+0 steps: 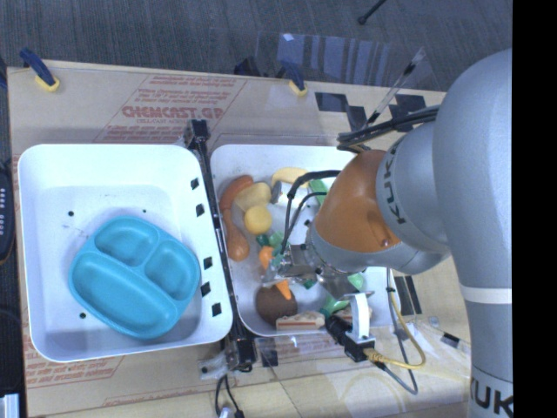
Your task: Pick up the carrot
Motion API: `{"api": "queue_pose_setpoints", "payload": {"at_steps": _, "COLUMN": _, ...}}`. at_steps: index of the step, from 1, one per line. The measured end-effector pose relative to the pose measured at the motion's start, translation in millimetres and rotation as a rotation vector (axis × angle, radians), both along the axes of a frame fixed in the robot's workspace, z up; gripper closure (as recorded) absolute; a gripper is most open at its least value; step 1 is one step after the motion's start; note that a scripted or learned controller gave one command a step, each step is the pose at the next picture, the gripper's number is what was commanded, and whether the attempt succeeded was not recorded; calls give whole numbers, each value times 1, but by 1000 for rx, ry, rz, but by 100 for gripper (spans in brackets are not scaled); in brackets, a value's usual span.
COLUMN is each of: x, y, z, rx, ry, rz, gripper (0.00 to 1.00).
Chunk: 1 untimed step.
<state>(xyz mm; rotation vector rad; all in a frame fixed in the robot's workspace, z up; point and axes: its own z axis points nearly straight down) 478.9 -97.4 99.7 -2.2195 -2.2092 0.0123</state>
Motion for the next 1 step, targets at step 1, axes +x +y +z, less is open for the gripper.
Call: {"api": "queue_pose_setpoints", "payload": {"at_steps": 1, "x": -1, "y": 24, "z": 95, "rx": 0, "ry": -13, "rz": -62, "gripper": 100}}
